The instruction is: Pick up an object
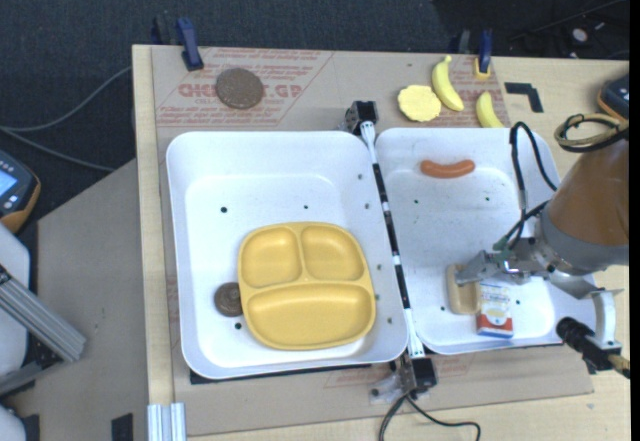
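Lower right of frame: grey arm with orange band reaches into the right white bin (440, 151); gripper (493, 269) low over a tan bread-like slice (461, 291) and a small white carton with red and blue print (494, 312), lying just beside each other near the bin's bottom edge. Grip state cannot be told. Orange-red sausage (447, 168) lies upper in the same bin. Yellow three-compartment plastic tray (303, 283) sits in the left white bin (200, 189), brown round disc (228, 299) at the tray's left edge.

One fixed camera above the bench (150, 229), slanted downward — both white bins (200, 229) in frame, mid-distance
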